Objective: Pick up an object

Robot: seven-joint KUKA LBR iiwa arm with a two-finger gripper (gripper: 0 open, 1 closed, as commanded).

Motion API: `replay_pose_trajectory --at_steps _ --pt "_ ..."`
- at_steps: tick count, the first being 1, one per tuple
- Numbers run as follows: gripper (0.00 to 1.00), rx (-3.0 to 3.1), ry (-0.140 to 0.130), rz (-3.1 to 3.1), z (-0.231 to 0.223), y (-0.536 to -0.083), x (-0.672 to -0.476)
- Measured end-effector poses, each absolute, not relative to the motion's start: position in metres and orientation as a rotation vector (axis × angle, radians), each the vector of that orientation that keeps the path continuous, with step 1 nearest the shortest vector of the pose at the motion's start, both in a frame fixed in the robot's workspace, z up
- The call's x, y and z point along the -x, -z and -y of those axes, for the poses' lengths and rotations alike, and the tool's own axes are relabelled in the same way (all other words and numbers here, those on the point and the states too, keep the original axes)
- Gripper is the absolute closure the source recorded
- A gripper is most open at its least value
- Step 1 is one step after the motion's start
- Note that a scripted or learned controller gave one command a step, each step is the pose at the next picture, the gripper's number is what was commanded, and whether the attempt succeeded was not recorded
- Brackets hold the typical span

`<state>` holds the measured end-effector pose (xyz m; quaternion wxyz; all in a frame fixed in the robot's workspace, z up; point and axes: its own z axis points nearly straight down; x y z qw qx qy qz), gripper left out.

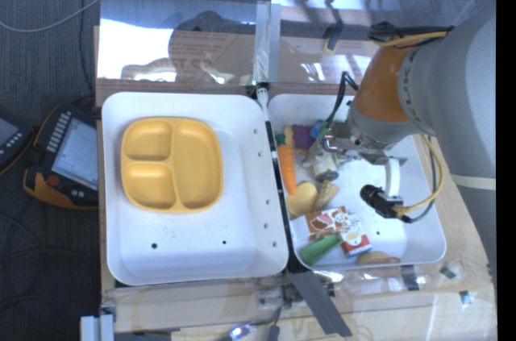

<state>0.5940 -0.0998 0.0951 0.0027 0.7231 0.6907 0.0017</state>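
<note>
My arm reaches in from the right over the right bin [419, 239], its orange band above the wrist. The gripper [326, 162] hangs low over a heap of toy food in that bin's left half. Under and around it lie an orange carrot [287, 168], a purple piece [302, 136], a yellow piece [302, 198] and a tan piece [326, 193]. Nearer the front sit a red-and-white packet [337, 225], a green vegetable [319, 249] and a brown piece [377, 257]. The wrist hides the fingertips.
The left bin [193, 243] holds a yellow divided plate [171, 164]. A ridge divides the two bins. Clear panels stand behind both. A teach pendant [60, 158] lies on the floor at left. A black cable end [380, 201] dangles over the right bin.
</note>
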Motion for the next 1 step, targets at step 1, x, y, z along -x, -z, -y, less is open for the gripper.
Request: replay_pose_trajectory --at_steps 1 --pt "1.0 -2.344 0.013 -2.095 0.0734 -0.1992 -0.6144"
